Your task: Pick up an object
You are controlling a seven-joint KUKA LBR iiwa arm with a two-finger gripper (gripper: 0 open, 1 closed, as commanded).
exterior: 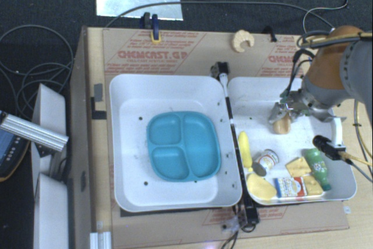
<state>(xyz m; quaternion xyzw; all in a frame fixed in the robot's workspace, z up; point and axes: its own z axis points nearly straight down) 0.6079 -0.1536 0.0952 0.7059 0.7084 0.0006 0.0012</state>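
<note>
My gripper hangs low over the upper middle of the right bin, with the grey arm reaching in from the right. A small tan lump lies directly beneath its tip, touching or nearly touching it. Whether the lump is gripped cannot be made out. Along the bin's front lie a yellow banana, a small tin can, a pale yellow fruit, a cheese wedge, a little carton and a green bottle.
The left bin holds a blue divided plate. A tan croissant-shaped piece rests on the cardboard behind the bins. Cables run across the back and the right side. A black divider rail separates the bins.
</note>
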